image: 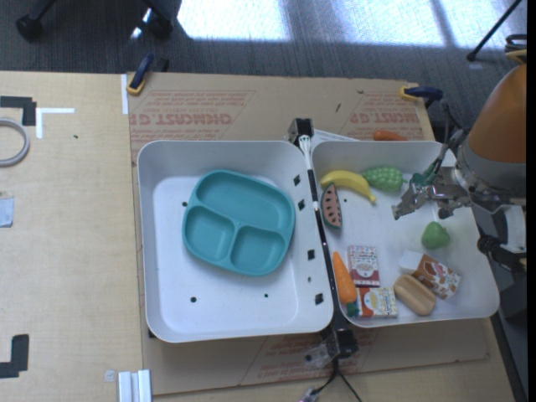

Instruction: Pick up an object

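Note:
My gripper [421, 208] hangs over the right bin [469, 312], near its upper right, and its fingers stand apart with nothing between them. Just below it lies a green rounded toy [435, 234]. To its left are a bumpy green piece [383, 177], a yellow banana [347, 182] and a watermelon slice [332, 205]. Lower in the bin lie a carrot [342, 276], a red-and-white carton [363, 265], a small box [381, 302], a bread roll [414, 294] and a printed packet [439, 275].
The left bin [159, 249] holds a teal divided plate [239, 222]. Clips join the two bins along the shared wall [314, 224]. A small orange item [387, 135] lies on the cardboard behind the right bin. The arm's orange band [502, 115] stands at the right.

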